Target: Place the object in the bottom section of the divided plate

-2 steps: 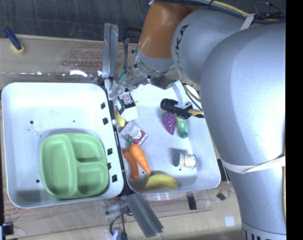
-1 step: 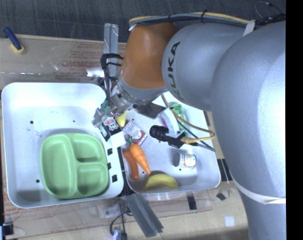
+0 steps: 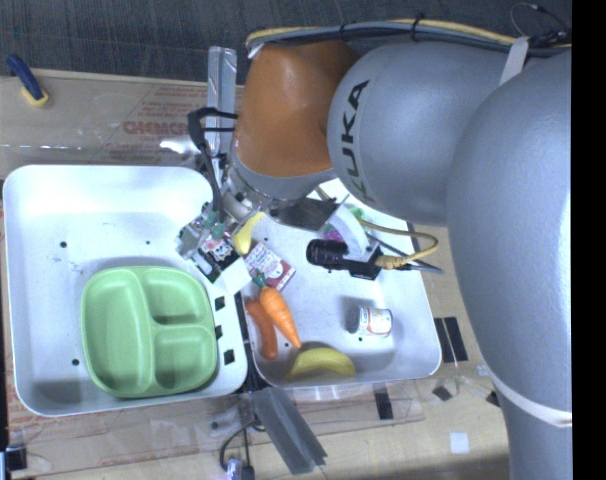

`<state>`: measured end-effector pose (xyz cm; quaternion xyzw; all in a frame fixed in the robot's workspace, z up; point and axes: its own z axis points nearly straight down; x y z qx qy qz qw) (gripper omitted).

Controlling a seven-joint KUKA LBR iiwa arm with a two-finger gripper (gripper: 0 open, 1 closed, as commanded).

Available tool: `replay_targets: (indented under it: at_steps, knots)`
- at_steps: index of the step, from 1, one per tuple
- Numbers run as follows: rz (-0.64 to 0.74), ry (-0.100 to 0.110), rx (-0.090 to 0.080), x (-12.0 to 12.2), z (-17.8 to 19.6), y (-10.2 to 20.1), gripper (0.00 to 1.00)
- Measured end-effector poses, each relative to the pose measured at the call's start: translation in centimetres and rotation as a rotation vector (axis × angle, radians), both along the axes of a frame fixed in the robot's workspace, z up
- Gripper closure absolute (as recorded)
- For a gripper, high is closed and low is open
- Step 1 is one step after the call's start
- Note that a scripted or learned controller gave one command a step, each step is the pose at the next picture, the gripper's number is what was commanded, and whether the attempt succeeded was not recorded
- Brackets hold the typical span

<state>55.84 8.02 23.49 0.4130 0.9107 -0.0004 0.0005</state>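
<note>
Wooden bench [image 3: 93,108] bearing two white bins, seen slantwise from above.
Green divided plate [image 3: 148,330] lying low in left bin [image 3: 43,218], compartments bare. Carrot [image 3: 278,313], banana [image 3: 321,363], small can [image 3: 371,320] in right bin [image 3: 418,353]. Grey arm [image 3: 433,118] bent in from upper right, gripper [image 3: 215,236] down at the bins' shared rim; grip state hidden, cannot tell.

A pale green divided plate [image 3: 148,330] lies flat in the left white bin [image 3: 43,228], toward its near edge, with three compartments: one long section on the left, two smaller sections stacked on the right.
</note>
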Motion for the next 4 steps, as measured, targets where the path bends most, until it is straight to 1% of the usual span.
replay_targets:
  at_steps: [1,2,3,4]
  knots:
    - [-0.038,0.003,0.000,-4.6,1.8,6.0,1.00]
    - [0.039,0.005,-0.001,-5.5,-1.5,8.1,1.00]
    - [0.039,0.004,-0.001,-5.5,-1.5,8.2,0.00]
    - [0.042,0.005,-0.002,-5.5,-0.5,8.2,1.00]
